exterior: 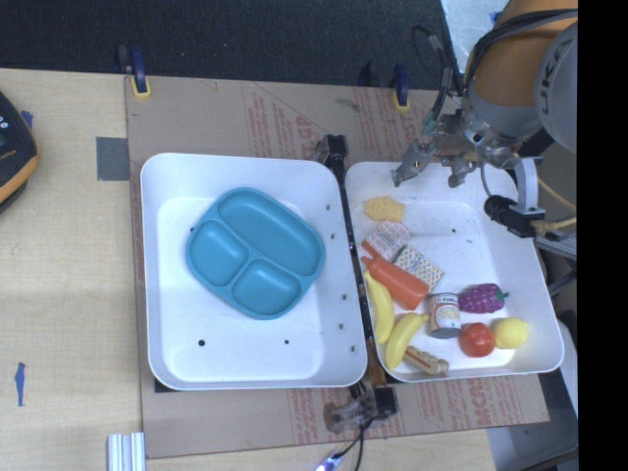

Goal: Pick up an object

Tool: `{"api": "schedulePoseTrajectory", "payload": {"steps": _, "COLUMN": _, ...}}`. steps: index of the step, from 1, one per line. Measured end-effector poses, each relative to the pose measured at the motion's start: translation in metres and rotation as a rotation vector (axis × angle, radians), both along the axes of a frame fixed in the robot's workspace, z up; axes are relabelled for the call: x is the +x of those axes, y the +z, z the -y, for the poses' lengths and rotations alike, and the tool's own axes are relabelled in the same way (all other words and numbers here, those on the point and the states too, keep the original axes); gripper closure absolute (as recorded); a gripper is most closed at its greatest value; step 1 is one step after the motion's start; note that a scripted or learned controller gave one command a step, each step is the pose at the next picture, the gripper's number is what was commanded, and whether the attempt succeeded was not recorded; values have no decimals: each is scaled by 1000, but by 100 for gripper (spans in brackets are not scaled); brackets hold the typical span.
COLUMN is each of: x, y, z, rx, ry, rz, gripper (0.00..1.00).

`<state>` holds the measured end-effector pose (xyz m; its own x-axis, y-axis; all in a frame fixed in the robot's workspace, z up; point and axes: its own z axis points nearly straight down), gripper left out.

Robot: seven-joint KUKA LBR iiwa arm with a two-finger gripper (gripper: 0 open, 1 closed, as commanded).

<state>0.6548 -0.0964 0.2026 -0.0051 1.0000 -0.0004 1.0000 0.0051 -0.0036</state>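
We see the end effector (434, 170) hanging over the far rim of the right bin (546, 292), at about one o'clock in the frame, its two fingers spread apart with nothing between them. Below it, toward five o'clock, the bin holds a carrot (396, 276), two bananas (391, 320), a small can (444, 315), purple grapes (481, 297), a tomato (477, 340) and a lemon (510, 333). On the counter's left bin (157, 263), a blue divided plate (255, 251) lies at nine o'clock.
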Motion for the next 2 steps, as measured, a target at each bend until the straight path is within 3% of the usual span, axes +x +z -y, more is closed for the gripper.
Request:
{"api": "schedulePoseTrajectory", "payload": {"steps": 1, "x": 1, "y": -22, "z": 117, "rx": -1, "ry": -4, "rz": 1, "gripper": 0}}
{"api": "schedulePoseTrajectory", "payload": {"steps": 2, "x": 2, "y": 9, "z": 94, "rx": 0, "ry": -1, "rz": 4, "gripper": 0}}
